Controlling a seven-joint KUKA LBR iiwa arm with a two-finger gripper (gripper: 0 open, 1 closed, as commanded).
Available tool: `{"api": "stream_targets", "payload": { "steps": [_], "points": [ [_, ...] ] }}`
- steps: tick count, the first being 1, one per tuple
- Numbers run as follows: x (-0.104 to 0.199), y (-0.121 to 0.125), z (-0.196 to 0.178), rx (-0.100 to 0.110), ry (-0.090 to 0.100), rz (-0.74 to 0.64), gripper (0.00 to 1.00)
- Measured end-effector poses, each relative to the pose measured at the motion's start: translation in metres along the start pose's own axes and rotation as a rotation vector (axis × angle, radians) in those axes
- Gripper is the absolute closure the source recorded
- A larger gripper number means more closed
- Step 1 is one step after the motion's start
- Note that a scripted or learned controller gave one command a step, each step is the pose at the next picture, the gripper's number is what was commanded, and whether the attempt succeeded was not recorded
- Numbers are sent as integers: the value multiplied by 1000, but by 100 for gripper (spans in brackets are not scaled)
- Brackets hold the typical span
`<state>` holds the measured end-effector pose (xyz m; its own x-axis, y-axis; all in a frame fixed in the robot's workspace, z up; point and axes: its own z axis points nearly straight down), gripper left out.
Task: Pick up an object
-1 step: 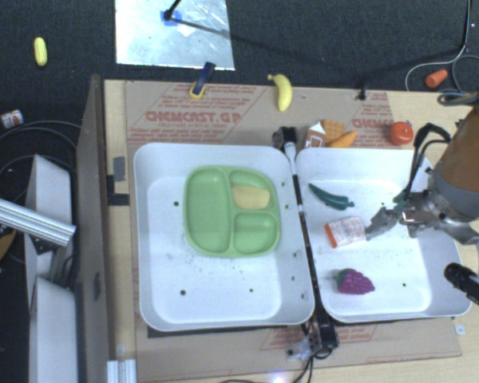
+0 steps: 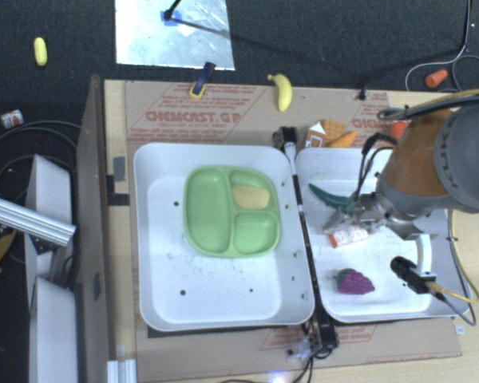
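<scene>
The end effector (image 2: 353, 223) is down low in the right bin (image 2: 327, 298), right over a small white-and-red packet (image 2: 350, 236) lying flat on the bin floor. Whether its fingers are apart or together, I cannot tell; the wrist and cabling crowd that spot. The packet looks to be on the floor, not lifted, so by my reading nothing is picked up yet and the grasp itself is what remains, then the lift.

Just beside the tool, toward the bin's middle wall, lies a dark green piece (image 2: 329, 194). Nearer the front edge sits a purple grape bunch (image 2: 354, 282), apart from the tool and untouched. Across the divider, the left bin (image 2: 164, 294) carries a green divided plate (image 2: 230, 211) with a yellow item (image 2: 251, 195) in one compartment. On the tabletop behind, a banana (image 2: 283, 92) rests.
</scene>
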<state>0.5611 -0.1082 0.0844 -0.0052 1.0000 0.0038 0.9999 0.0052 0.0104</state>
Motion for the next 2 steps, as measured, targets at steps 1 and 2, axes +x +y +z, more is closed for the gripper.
{"api": "stream_targets", "payload": {
  "steps": [1, 2],
  "points": [
    [25, 57, -1, 2, -3, -3, 0],
    [13, 111, -30, 0, -6, -1, 0]
  ]
}}
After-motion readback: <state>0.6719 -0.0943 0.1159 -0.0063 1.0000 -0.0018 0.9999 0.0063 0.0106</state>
